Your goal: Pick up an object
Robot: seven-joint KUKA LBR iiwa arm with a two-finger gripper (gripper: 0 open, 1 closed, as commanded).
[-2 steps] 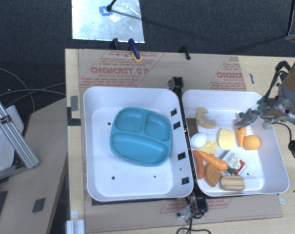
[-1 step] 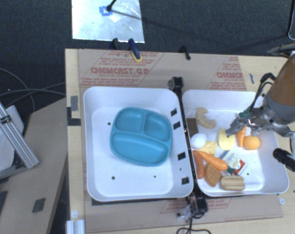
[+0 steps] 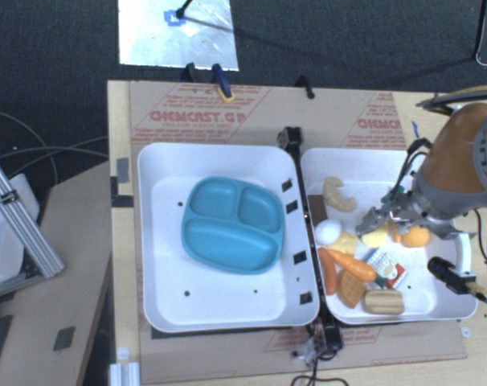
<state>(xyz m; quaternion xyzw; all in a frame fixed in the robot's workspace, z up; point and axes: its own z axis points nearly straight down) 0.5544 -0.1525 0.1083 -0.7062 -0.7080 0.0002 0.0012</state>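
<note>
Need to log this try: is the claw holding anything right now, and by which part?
Cannot be told. The claw is down in the right bin among the toy food, beside a yellow piece and an orange piece, but nothing shows clearly gripped.

Robotics lab — worktop [image 3: 251, 107] faced with printed cardboard sheet, aluminium framing [image 3: 18, 223] at left, loose cables [image 3: 34, 147] strewn over dark carpet [image 3: 51, 47], stand legs — test rig indicated.

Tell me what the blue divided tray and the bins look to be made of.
Blue tray: likely moulded plastic, matte; uniform colour, rounded compartment edges. Left bin and right bin: likely thin formed plastic, smooth white with slight sheen; rounded corners, curved walls.
</note>
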